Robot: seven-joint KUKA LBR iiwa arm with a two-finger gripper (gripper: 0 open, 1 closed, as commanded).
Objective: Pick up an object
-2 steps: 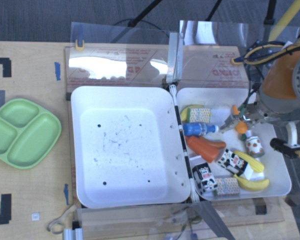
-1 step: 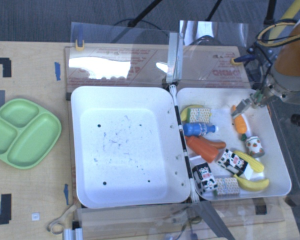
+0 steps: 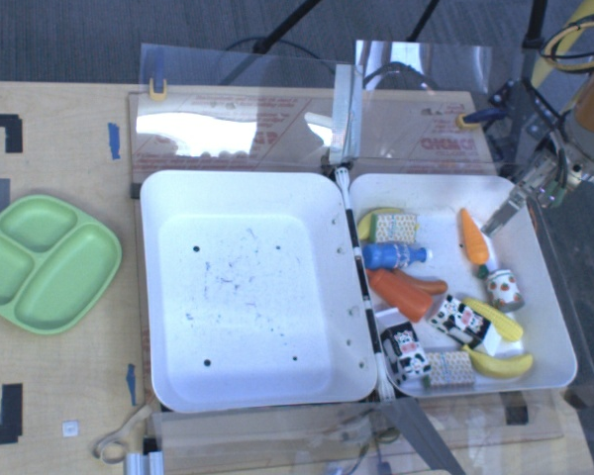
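Wooden bench (image 3: 69, 117): hand (image 3: 502, 216) hangs just beside the carrot (image 3: 474, 237), seemingly to grasp it; its spread I cannot tell.

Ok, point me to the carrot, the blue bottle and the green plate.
carrot (image 3: 473, 236): camera view, middle of its orange body.
blue bottle (image 3: 391, 256): camera view, middle of its blue body.
green plate (image 3: 46, 262): camera view, ridge between its compartments.

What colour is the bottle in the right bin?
Blue with a white cap, seen in the camera view.
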